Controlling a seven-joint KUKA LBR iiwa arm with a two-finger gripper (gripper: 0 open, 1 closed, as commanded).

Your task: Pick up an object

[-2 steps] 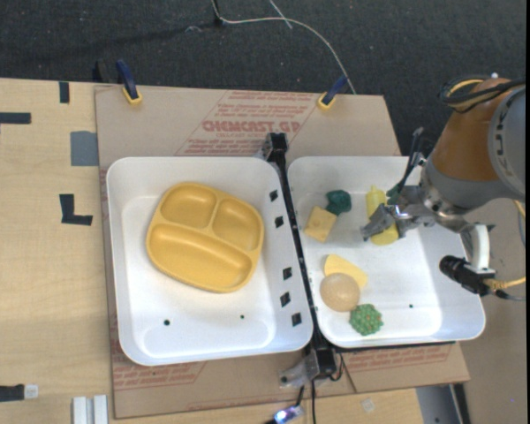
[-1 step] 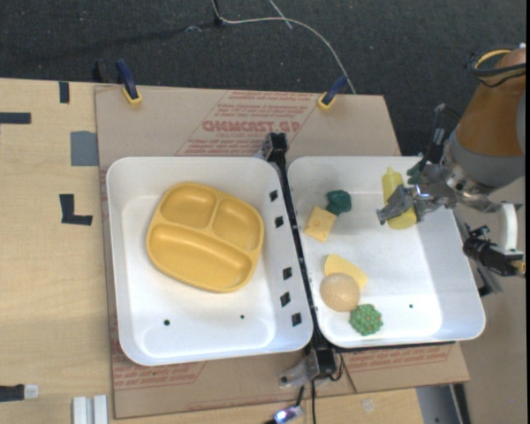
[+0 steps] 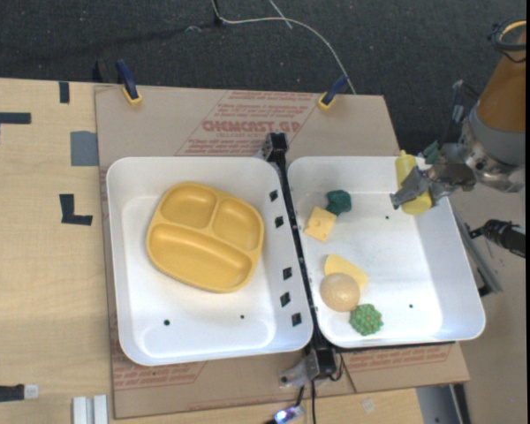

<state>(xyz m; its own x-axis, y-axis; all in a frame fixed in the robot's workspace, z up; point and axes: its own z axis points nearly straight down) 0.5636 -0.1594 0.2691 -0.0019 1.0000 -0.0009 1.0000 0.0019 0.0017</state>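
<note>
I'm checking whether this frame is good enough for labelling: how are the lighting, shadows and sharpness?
Camera view: light is even and soft, with faint shadows under the yellow plate and the green toy; the white bins are bright but keep their edges, without harsh glare; small items look slightly soft; the gripper near the right bin's far rim is blurry, so its state is unclear.

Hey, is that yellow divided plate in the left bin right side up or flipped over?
Right side up. The yellow divided plate lies in the left bin with its three hollow compartments facing the camera and nothing in them.
</note>
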